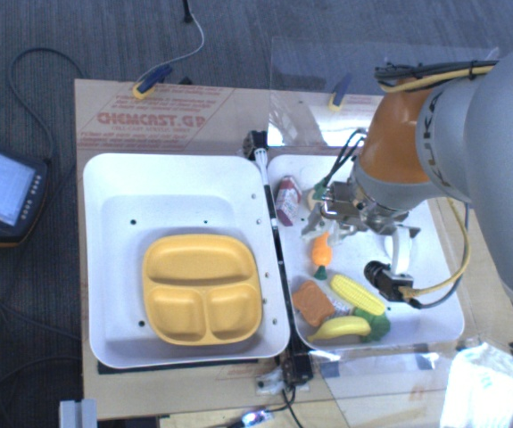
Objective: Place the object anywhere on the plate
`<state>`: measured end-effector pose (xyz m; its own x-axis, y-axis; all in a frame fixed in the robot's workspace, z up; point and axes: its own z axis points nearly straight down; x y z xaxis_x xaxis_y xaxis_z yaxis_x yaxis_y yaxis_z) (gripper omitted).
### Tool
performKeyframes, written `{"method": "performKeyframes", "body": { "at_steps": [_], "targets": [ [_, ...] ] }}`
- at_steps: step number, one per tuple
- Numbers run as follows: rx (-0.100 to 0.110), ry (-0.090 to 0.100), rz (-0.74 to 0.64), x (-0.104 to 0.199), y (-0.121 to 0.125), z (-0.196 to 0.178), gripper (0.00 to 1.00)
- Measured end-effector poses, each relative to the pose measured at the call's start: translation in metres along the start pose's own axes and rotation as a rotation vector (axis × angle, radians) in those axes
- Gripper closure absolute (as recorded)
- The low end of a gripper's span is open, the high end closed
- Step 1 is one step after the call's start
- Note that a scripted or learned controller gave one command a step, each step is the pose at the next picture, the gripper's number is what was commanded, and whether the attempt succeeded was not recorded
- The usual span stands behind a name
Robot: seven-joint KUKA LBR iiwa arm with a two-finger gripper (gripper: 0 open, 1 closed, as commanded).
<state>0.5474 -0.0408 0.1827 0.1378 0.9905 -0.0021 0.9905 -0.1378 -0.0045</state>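
Note:
A yellow plate [202, 286] with three compartments lies in the left bin [122, 185]. In the right bin [439, 315] my gripper [327, 224] hangs low over the toys, just above a small orange carrot [321, 253]. The carrot sits right under the fingertips, and whether it is touched is not clear. Near it lie a corn cob [356, 293], a yellow banana [341, 328], a brown bread-like piece [312, 302] and a dark red packet [286, 198].
A green piece [380, 325] lies beside the banana. The arm's orange band [399, 150] and grey body cover the right bin's upper right. The divider between the bins [272, 230] runs just left of the gripper. A handheld pendant [2, 190] lies off the bench at left.

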Motion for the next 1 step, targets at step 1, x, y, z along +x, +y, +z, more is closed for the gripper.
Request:
{"method": "performKeyframes", "body": {
  "at_steps": [1],
  "targets": [
    [0.0,0.0,0.0,0.0,0.0,0.0,0.0]
  ]
}}
